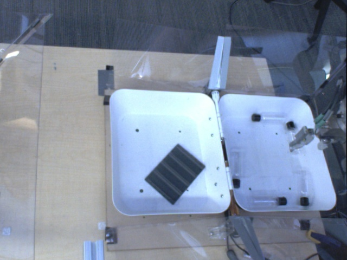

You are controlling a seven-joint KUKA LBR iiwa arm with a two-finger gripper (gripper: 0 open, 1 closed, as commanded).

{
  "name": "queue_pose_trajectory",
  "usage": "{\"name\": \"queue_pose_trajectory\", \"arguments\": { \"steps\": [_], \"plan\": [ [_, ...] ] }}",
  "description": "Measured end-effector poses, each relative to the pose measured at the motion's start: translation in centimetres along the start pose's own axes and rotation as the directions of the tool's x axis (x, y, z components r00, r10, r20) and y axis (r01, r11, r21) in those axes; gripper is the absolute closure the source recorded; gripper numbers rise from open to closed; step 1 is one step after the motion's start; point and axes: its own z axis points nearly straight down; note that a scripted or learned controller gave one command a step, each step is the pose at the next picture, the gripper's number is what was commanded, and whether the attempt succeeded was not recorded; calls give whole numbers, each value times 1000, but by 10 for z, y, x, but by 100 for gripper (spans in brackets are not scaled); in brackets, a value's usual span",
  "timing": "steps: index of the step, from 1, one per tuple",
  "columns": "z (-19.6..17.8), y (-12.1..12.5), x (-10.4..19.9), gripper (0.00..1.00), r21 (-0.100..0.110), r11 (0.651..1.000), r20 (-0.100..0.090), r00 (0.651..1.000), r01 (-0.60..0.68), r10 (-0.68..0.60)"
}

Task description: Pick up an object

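A dark grey ribbed rectangular pad (pixel 175 173) lies flat and turned diagonally in the lower middle of the left bin (pixel 123 145). My gripper (pixel 299 139) hangs over the right side of the right bin (pixel 260 161), near that bin's right wall and far to the right of the pad. Nothing is visible in the gripper. The arm behind it runs off the right edge of the view.
Small black studs (pixel 256 117) stand at the corners of the right bin's floor. A grey metal bar (pixel 220 64) rises behind the seam between the bins. A black bracket (pixel 107 80) sits at the left bin's back left corner. Wooden benchtop (pixel 54 145) stretches left.
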Motion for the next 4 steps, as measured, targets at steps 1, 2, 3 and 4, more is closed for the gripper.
{"name": "queue_pose_trajectory", "arguments": {
  "steps": [1,2,3,4],
  "plan": [
    [30,-11,-25,0,-1,999,0,999,-47,47],
    [141,34,-14,0,1,1000,-1,1000,-21,21],
    [129,37,-14,100,-7,1000,1,1000,-18,18],
    [76,84,26,100,-1,990,0,990,-141,141]
  ]
}}
